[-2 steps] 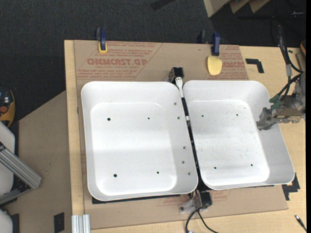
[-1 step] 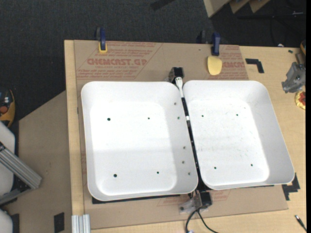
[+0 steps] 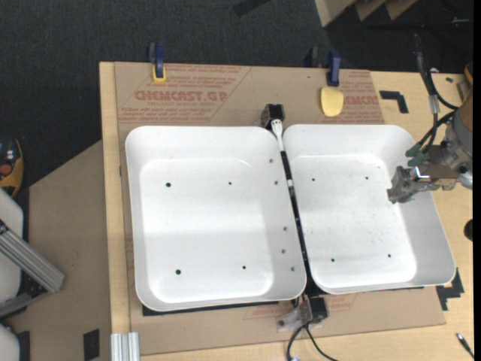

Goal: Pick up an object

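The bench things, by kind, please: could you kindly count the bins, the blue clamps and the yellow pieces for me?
White bins: 2, the left bin and the right bin
Blue clamps: 2, the left clamp and the right clamp
Yellow pieces: 1, the yellow piece
Total: 5

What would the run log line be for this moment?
claw: over right bin's right side | held: nothing seen | left bin: beside it | yellow object: on board behind bins

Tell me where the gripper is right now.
The gripper is at the camera view's right, over the right edge of the right bin, well below the yellow object.
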Tool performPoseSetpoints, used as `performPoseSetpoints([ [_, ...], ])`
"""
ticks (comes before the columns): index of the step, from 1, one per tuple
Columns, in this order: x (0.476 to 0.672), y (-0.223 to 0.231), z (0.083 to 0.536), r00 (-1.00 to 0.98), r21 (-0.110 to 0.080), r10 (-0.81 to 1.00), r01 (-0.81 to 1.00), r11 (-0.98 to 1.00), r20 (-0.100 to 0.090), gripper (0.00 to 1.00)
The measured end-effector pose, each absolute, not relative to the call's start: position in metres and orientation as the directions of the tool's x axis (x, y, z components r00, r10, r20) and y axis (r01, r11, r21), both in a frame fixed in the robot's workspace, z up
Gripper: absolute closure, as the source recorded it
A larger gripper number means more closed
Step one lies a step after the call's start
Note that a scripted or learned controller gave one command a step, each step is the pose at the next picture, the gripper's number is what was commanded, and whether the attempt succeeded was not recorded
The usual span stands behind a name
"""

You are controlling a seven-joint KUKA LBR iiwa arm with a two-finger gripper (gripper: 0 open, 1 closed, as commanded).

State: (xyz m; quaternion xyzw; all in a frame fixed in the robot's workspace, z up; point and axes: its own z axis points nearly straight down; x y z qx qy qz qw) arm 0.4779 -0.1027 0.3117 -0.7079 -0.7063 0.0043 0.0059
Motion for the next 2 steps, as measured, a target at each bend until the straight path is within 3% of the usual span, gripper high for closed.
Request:
performPoseSetpoints([
  [1, 0.481, -0.063, 0.458, -0.006, 0.018, 1.0, 1.0, 0.006, -0.001, 1.0],
  [2, 0.494, -0.037, 0.346, -0.003, -0.01, 1.0, 1.0, 0.003, 0.001, 1.0],
])
